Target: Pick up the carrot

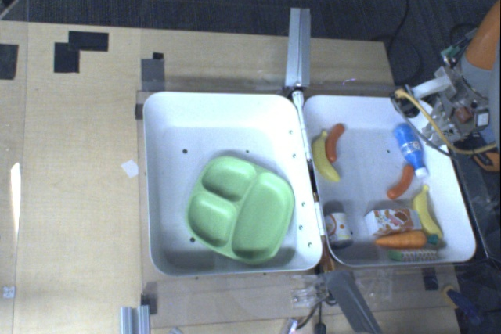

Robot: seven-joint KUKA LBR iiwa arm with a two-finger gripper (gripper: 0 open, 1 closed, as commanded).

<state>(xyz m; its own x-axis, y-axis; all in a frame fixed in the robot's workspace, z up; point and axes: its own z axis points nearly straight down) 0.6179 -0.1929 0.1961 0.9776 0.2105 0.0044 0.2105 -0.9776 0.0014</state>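
Observation:
The carrot, orange with a green stub at its right end, lies along the front wall of the right bin. It rests just below a small printed packet and left of a banana. My gripper hangs at the far right, over the right bin's upper right rim, well above and behind the carrot. Nothing shows between its fingers.
The right bin also holds a blue bottle, two sausages, a second banana by the left wall and a small can. A green divided plate lies in the left bin.

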